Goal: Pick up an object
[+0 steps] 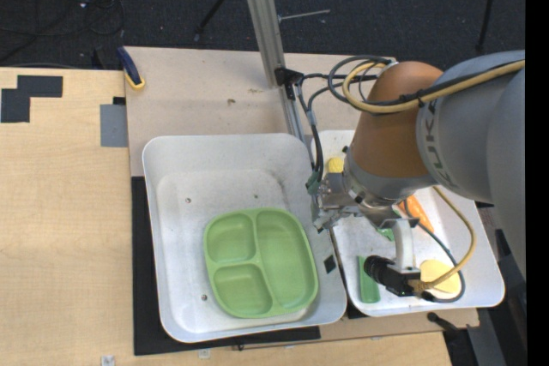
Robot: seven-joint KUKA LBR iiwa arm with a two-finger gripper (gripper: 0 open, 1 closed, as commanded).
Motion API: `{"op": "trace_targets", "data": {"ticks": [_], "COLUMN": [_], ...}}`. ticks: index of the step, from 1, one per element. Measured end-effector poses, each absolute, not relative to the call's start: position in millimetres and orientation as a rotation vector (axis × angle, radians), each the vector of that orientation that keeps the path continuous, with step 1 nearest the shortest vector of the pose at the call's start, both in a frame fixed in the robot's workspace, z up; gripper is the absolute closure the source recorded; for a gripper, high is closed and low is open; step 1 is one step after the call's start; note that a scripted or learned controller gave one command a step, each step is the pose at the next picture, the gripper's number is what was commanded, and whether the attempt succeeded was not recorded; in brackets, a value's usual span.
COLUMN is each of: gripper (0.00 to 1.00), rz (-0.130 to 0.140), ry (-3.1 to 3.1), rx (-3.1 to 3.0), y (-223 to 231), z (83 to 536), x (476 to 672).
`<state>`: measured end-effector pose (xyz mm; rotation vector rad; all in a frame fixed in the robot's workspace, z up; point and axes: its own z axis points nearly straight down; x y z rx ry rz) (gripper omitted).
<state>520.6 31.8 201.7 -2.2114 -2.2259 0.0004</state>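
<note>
1. Nearest me, the left bin (171, 184) holds a green plate (257, 263). It lies flat toward 5 o'clock on the bin floor, with its three compartments facing up and its near edge close to the front wall.
2. At 3 o'clock from it sits the right bin (485, 280), edge to edge with the first. At its near end a small green piece (369, 291) lies at about 7 o'clock. A yellow piece (439, 274) lies toward 5 o'clock, apart from the green one.
3. Further back in that bin, an orange piece (415, 208) pokes out from under the wrist, at roughly 1 o'clock from the green piece. Most of it is hidden from me.
4. The pincer (326, 210) hangs over the left edge of the right bin, just beside the seam between the bins and at 2 o'clock from the plate. It is clear of the plate. From this angle I cannot tell whether it is open or closed.
5. The arm (480, 133) reaches in from 3 o'clock, and its orange band (386, 133) covers the middle and far end of the right bin.
6. The pale wooden worktop (60, 210) runs off to 9 o'clock, with black and grey patches (111, 124) at 10 o'clock.
7. Farthest off, an aluminium post (266, 21) rises at 12 o'clock behind the bins, leaning slightly. A blue and yellow handle (130, 69) lies at the far left corner of the board.
</note>
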Motion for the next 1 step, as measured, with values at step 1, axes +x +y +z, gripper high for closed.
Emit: {"op": "trace_targets", "data": {"ticks": [1], "gripper": [1.0], "rz": [0.003], "ry": [-2.226], "rx": [-2.214], "y": [91.4], "z": [213.8], "x": [522.7]}}
